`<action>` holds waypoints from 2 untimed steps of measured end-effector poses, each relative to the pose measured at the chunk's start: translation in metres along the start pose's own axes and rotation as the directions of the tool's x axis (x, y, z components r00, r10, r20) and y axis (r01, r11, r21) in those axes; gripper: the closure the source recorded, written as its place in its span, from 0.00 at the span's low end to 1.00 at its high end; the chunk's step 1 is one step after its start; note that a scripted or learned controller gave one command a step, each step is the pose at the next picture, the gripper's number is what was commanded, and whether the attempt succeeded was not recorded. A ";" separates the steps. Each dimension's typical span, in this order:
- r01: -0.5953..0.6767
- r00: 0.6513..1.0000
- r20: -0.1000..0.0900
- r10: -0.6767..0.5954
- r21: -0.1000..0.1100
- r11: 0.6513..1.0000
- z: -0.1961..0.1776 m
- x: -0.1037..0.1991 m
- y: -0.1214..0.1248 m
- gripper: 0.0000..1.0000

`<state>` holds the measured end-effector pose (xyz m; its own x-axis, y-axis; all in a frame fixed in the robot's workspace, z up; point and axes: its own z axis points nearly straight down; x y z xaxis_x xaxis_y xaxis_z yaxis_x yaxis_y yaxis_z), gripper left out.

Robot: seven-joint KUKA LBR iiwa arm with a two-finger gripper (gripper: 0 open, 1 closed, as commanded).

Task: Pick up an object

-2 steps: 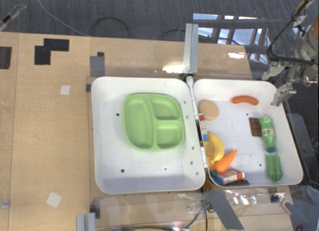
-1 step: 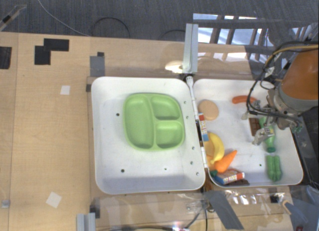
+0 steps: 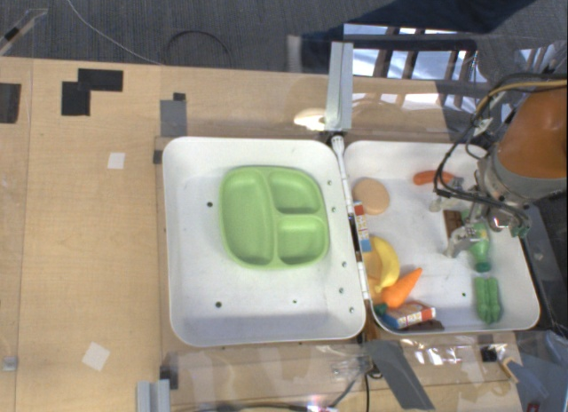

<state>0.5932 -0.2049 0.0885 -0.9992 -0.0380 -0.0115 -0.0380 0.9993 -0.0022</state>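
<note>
My gripper hangs low over the right side of the right bin, under the orange-banded wrist. A small green bottle-like object lies right at the gripper's tip, partly covered by it. A green pickle-shaped piece rests just in front of that. Further left in the same bin lie a tan round cookie, a yellow banana, an orange carrot and a red-and-white tube. A small red-orange piece sits near the back wall.
The left bin holds a green divided plate. A ridge separates the two bins. Cables loop off the wrist above the right bin's far corner. A brown item lies just left of the gripper.
</note>
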 end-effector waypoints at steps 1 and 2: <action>0.007 1.000 0.018 -0.008 0.005 1.000 -0.016 -0.006 0.001 1.00; 0.242 0.970 -0.004 -0.242 -0.001 0.970 -0.032 0.077 0.001 1.00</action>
<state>0.5155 -0.2064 0.1200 -0.9604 -0.2785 -0.0067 -0.2785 0.9604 -0.0036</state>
